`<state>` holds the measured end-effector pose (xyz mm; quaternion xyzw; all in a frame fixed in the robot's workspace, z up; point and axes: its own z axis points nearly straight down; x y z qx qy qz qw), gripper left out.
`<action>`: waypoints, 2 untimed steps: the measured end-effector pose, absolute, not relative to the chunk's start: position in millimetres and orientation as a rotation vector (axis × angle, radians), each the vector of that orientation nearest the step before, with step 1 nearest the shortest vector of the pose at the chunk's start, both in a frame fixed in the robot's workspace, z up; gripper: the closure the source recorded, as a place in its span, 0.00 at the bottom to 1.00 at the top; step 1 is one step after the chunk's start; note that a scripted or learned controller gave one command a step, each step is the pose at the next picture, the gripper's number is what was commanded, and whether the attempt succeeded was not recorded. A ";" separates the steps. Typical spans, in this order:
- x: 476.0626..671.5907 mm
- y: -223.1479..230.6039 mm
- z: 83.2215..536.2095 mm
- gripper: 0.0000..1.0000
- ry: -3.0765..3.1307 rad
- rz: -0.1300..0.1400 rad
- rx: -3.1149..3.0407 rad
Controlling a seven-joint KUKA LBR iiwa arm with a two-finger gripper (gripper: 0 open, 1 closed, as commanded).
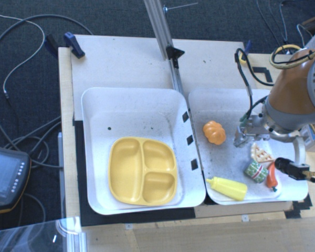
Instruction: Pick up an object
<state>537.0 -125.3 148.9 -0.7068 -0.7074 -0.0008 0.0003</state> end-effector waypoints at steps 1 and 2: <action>542.1 -118.5 210.5 1.00 -2.228 -0.008 -2.223; 543.7 -118.5 263.7 1.00 -2.228 -0.007 -2.224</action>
